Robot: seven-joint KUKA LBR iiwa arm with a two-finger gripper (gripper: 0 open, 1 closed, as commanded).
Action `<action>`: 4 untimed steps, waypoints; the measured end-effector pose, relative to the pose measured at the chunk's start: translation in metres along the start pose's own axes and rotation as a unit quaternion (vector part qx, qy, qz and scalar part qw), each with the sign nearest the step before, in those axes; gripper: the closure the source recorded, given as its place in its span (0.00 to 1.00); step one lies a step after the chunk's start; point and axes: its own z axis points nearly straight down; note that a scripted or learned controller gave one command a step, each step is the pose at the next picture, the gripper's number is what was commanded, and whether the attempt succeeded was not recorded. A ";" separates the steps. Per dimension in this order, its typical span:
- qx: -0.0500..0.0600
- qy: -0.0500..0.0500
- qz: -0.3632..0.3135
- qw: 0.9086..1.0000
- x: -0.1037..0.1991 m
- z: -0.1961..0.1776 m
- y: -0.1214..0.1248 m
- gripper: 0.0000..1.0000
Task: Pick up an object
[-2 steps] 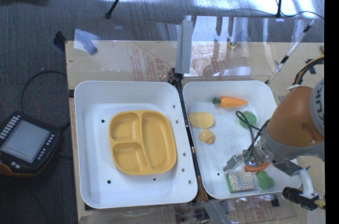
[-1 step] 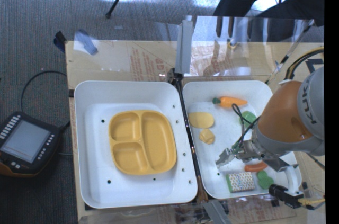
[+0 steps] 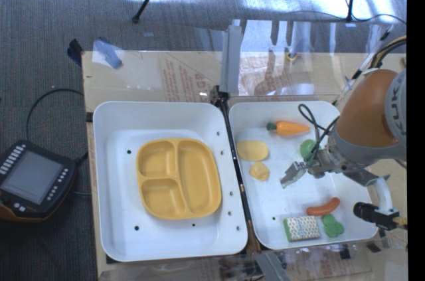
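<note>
Right now my claw (image 3: 292, 175) hangs over the right bin (image 3: 265, 223) (lower right of frame), fingers parted, gripping nothing. Behind my wrist, a green piece (image 3: 307, 148) is half hidden.

Right bin (image 3: 265, 226) contents: toy carrot (image 3: 290, 128), pale yellow disc (image 3: 252, 150), small yellow lump (image 3: 259, 171), red sausage (image 3: 323, 207), green pieces (image 3: 333, 226), studded block (image 3: 302, 228)

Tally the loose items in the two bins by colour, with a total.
Yellow: 3, divided plate, flat disc, small lump
Orange: 1, carrot
Red: 1, sausage
Green: 2, piece by the gripper, piece at the bin corner
White-and-green: 1, speckled block
Total: 8
</note>
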 end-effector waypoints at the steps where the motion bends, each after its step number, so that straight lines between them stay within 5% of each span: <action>1: 0.003 0.001 -0.015 1.000 -0.041 0.050 0.083 0.00; 2: -0.001 0.000 0.001 1.000 -0.027 0.020 0.120 0.00; 3: 0.001 0.000 -0.028 1.000 -0.042 0.010 0.044 0.00; 4: 0.001 0.000 -0.119 0.993 -0.028 0.019 0.072 0.00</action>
